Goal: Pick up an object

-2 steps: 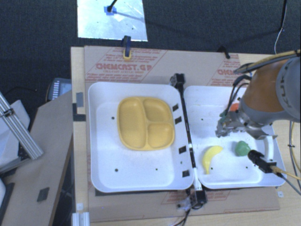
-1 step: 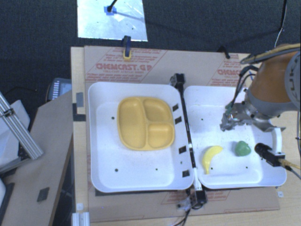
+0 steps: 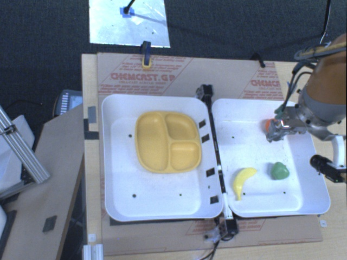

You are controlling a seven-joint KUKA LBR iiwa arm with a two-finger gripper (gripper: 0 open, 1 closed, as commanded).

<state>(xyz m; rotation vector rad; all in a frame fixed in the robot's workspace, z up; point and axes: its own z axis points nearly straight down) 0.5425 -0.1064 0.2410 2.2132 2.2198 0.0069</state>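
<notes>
In the right bin [image 3: 244, 207] a yellow toy banana [image 3: 243, 181] lies near the front, and a small green object [image 3: 280, 170] sits just to its right. A small orange object [image 3: 267, 124] shows at the bin's upper right, partly hidden behind my gripper [image 3: 275, 131]. The gripper hangs low over that corner, right against the orange object. Whether the gripper touches or holds it cannot be told. The grey arm with its orange band [image 3: 328, 80] reaches in from the right.
The left bin [image 3: 116, 199] holds a yellow divided plate [image 3: 167, 141]. A black divider with clips [image 3: 212, 150] runs between the two bins. A black part [image 3: 327, 168] juts in at the right bin's right rim.
</notes>
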